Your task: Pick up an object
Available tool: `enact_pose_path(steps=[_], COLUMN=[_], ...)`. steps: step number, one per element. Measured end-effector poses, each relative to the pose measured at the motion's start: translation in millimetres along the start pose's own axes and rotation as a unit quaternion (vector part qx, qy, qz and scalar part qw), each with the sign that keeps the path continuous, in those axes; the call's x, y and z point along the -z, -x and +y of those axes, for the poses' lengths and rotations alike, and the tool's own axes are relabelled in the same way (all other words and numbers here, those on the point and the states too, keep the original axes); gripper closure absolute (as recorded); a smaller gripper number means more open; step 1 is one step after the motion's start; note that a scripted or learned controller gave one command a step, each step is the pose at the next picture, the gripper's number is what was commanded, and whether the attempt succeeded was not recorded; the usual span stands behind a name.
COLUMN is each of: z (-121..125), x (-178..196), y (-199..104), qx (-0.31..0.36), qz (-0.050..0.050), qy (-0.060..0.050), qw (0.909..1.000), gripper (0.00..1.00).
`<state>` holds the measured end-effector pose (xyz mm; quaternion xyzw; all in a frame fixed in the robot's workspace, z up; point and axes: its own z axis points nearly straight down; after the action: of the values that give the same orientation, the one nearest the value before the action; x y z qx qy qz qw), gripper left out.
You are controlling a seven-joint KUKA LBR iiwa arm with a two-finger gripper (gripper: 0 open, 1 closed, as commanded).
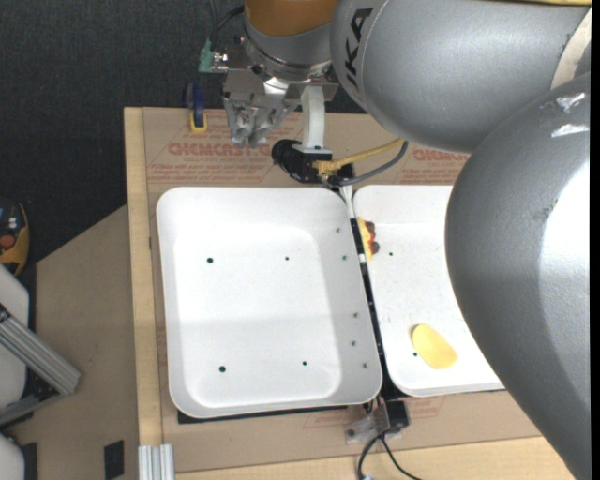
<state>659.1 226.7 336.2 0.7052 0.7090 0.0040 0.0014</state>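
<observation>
Yellow and flat, the disc (434, 346) in the right bin (412, 225) looks light and slick to me, so I'd pinch its edges; the gripper (251, 127) hangs high, grip unreadable.

The arm (487, 112) is thick, rounded and glossy grey with an orange band (286, 14) above the wrist, dark lettering, and a small metal tool (251, 120) with thin cables.

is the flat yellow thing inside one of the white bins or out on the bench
Inside. The flat yellow oval object lies on the floor of the right-hand shallow white bin, near its front edge, apart from the tool.
</observation>
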Motion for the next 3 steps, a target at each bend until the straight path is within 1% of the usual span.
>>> enact_pose_path(steps=[1,2,3], z=[-10.3,3.9,7.5], x=[27.6,-45.9,-8.5], y=[2.1,2.7,1.7], qx=[-0.002,-0.003,-0.002], qz=[-0.001,-0.003,-0.001], qy=[-0.001,-0.008,-0.001], qw=[1.0,1.0,1.0], gripper=[1.0,1.0,1.0])
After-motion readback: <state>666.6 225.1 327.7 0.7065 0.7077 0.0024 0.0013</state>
